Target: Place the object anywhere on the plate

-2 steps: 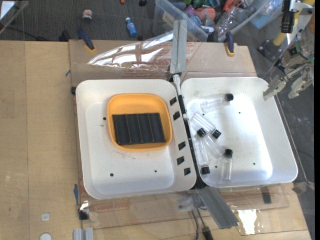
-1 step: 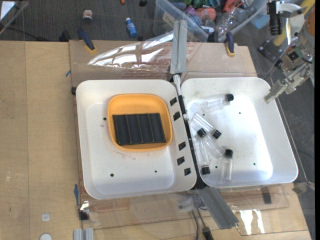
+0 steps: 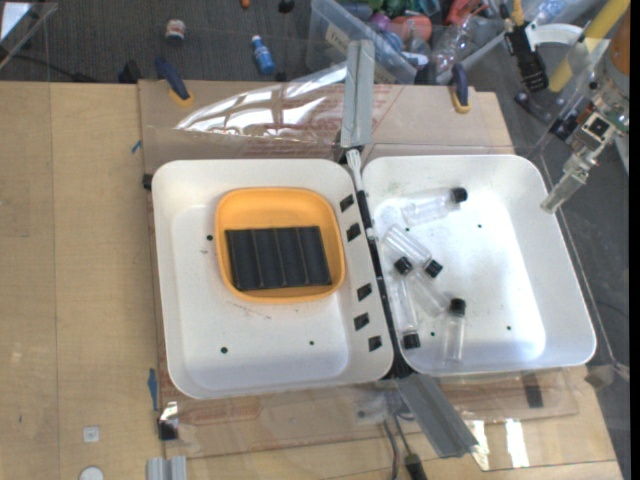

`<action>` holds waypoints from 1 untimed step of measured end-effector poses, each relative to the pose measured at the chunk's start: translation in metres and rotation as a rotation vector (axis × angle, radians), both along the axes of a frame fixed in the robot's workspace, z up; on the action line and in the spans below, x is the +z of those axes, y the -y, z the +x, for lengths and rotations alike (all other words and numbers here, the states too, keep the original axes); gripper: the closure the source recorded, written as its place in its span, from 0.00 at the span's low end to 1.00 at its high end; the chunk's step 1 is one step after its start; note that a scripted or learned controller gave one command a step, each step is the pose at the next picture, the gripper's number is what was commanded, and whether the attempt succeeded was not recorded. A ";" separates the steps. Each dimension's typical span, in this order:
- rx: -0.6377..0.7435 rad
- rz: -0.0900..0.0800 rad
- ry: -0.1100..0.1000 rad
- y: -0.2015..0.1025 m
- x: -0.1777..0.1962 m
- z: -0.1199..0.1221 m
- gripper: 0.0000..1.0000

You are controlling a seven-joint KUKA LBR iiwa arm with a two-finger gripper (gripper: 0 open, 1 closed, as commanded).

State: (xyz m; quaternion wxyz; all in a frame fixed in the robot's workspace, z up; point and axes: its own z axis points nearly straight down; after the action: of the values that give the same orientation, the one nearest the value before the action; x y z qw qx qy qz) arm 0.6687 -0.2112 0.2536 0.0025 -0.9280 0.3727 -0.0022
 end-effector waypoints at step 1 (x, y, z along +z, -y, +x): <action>0.142 -0.001 0.001 -0.002 -0.007 0.000 0.00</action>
State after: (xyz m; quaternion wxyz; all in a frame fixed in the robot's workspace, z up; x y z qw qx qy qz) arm 0.6689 -0.2094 0.2468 0.0024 -0.9521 0.3057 -0.0027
